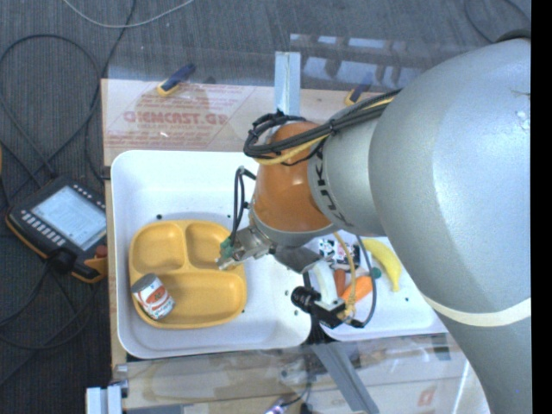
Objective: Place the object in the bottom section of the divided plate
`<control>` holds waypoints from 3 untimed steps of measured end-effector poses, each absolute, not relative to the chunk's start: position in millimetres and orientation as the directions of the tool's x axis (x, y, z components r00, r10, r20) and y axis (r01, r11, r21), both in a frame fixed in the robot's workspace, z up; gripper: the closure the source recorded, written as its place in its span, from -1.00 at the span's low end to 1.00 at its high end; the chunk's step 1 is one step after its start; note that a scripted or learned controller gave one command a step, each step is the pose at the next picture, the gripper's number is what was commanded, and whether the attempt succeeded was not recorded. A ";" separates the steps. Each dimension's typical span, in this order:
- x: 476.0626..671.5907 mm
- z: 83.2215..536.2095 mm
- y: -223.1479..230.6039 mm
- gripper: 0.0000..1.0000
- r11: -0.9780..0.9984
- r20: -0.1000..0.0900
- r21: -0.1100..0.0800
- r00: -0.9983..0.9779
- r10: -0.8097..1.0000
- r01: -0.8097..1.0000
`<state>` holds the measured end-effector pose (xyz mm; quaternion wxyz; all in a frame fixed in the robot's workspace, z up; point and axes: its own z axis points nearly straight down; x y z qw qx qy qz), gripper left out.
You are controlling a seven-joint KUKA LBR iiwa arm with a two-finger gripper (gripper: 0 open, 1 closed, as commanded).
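Jaws (229,254) right of can (153,297)

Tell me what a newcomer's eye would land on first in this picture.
The huge grey arm with its orange band fills the right side and hides much of the right bin. In the left bin lies a yellow divided plate, with a small can resting in its bottom section, at the left end. The gripper hovers at the plate's right edge, and a banana lies in the right bin.

Can (153,297) in yellow plate's (207,304) bottom section
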<state>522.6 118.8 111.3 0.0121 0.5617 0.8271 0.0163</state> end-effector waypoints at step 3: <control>521.4 136.1 123.9 1.00 0.373 0.007 0.037 -0.373 0.928 0.927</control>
